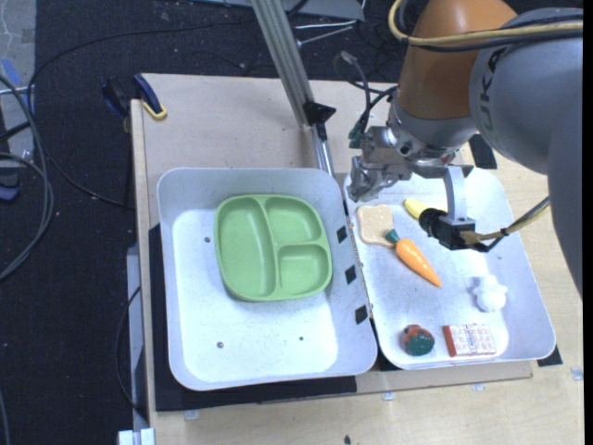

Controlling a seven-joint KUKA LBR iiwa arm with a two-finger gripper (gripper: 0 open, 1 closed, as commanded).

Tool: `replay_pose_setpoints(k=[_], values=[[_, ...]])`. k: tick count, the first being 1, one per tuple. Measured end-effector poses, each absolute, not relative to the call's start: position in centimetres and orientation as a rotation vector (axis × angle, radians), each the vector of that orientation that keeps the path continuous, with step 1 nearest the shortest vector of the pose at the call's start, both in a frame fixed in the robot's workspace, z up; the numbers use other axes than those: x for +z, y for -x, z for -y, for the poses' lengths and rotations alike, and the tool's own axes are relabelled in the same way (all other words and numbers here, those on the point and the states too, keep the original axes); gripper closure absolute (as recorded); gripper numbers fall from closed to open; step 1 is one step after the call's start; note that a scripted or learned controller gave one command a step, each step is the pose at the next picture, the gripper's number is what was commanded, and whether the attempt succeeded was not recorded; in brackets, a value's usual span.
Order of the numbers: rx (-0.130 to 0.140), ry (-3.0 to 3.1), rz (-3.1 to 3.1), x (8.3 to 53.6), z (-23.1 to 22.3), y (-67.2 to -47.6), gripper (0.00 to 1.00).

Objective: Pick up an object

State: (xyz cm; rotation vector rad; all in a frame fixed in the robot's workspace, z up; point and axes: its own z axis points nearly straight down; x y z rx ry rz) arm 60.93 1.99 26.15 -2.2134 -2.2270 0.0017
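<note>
The right bin (519,276) holds several small items. A tan toast slice (374,223) lies at its upper left, with an orange carrot (416,259) just right of it. A yellow banana-like piece (413,209) sits behind the carrot. Near the front lie a red-and-green round item (418,340), a red and white packet (471,339) and a white crumpled lump (488,293). My gripper (368,182) hangs over the bin's upper left corner, just above the toast. Nothing shows between its fingers.
The left bin (185,295) carries a green divided plate (274,246). A slanted metal pole (283,49) rises behind the bins. A black cable clip (451,229) hangs off the arm above the carrot. Dark clips (355,272) mark the seam between the bins.
</note>
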Motion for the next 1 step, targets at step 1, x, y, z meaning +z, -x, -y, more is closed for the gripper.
replay_pose_setpoints(k=[1], values=[[0.003,2.211,2.227,23.6,-7.17,-59.26,1.0]])
